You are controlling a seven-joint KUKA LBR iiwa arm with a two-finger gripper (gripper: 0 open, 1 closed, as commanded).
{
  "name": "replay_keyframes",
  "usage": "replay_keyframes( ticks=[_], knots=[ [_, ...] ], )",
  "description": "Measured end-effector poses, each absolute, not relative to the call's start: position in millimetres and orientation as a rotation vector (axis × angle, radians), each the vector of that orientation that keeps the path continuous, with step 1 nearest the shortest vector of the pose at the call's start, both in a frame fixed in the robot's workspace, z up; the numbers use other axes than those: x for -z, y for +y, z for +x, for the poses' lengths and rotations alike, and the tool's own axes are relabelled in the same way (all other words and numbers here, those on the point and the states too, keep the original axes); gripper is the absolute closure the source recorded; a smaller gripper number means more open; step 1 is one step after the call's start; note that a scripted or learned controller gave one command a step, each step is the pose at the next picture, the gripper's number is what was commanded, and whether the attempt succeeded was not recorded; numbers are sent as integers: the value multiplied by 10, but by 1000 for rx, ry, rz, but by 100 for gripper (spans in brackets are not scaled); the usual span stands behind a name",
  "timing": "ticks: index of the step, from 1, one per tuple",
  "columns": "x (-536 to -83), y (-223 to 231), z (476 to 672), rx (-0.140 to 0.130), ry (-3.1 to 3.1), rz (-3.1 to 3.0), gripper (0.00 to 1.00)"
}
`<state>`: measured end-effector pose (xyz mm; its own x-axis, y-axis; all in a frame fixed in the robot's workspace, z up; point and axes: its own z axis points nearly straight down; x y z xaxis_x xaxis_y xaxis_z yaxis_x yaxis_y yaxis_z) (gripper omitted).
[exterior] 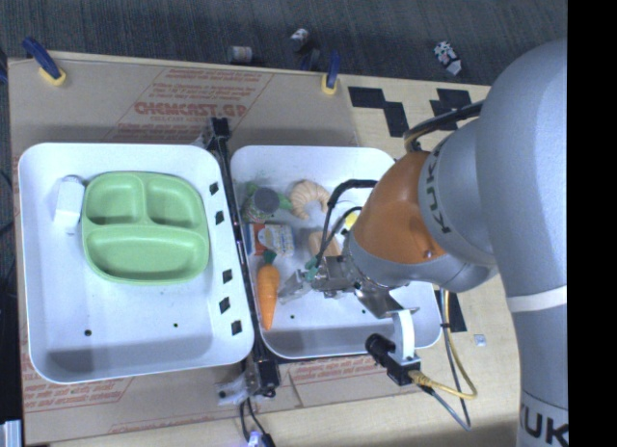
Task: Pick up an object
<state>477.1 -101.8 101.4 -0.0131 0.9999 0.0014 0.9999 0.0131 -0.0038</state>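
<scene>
My gripper [318, 276] is low in the right bin [318, 344], under the orange wrist band, right next to an orange carrot [267, 297] that lies along the bin's left wall. Just above the gripper are a small printed packet [278, 238] and a peach-coloured piece [321, 241], which the wrist partly covers. Further back in the bin sit a tan croissant-shaped item [308, 195] and a dark green round item [262, 201]. The wrist hides whatever lies under it.
The left bin [58, 339] holds a green divided plate [145, 226] and a small white object [67, 201] at its left wall. A black divider rail [229, 243] runs between the bins. A yellow cable [453, 378] hangs off the front right.
</scene>
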Motion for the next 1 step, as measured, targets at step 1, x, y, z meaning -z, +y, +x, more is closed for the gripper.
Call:
replay_keyframes(
  ticks=[1],
  knots=[
    [-1114, -1016, 4779, -1, -2236, -2201, 100]
  ],
)
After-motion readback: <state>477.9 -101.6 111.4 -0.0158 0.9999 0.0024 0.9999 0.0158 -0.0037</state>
